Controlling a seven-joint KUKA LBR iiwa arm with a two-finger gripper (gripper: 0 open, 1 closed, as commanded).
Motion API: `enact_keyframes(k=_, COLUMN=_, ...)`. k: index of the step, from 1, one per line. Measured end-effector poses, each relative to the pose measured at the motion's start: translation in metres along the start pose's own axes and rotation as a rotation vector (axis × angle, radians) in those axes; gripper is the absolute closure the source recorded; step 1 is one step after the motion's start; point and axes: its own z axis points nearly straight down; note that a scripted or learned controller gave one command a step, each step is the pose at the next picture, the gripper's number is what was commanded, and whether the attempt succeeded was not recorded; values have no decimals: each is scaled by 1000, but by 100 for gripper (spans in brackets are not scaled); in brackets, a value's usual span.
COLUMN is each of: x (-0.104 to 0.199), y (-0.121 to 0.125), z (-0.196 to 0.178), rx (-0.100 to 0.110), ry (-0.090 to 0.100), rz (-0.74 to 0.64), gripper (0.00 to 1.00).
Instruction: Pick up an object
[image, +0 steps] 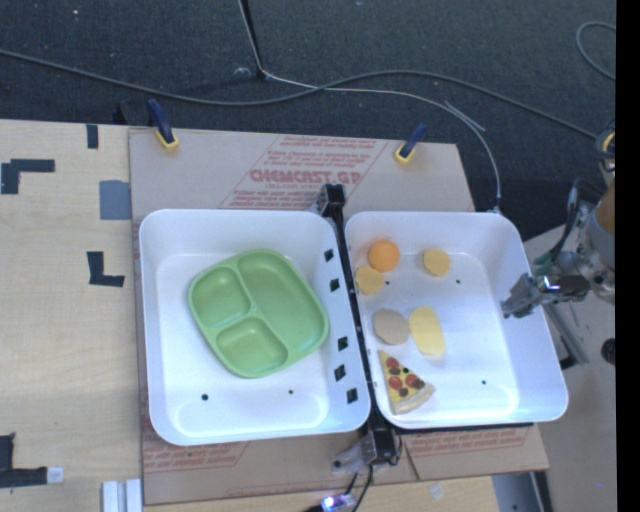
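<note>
A: Two white bins sat side by side on the cardboard sheet (300, 165), did they not?

B: They did. The left bin (160, 300) held a green divided plate (258, 312) with three compartments, lying flat and turned at an angle. The right bin (500, 330) held the toy food.

A: Which pieces were there to pick from?

B: An orange ball (383, 255) lay at the far left of that bin, with a pale yellow piece (369, 282) touching it on its near side. A round yellow piece (436, 262) sat apart to the right of the ball. Near the middle, a tan round piece (391, 326) and a yellow oval piece (427, 331) lay just beside each other. A pizza slice (404, 382) with red toppings rested at the near left corner, close to the black divider clips (345, 330).

A: And the arm?

B: The gripper (522, 298) hung over the right rim of the right bin, well apart from every food piece. Nothing showed between its fingers. Whether they were spread or pressed together, I could not tell; they were too small and dark.

A: Anything else on the bench?

B: Two blue-and-yellow clamps (160, 128) pinned the cardboard's far edge, and cables (300, 80) ran across the dark floor beyond.
</note>
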Motion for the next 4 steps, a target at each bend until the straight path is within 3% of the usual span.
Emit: enact_keyframes(k=4, x=212, y=84, z=28, rx=1, ry=1, rz=-6, gripper=100)
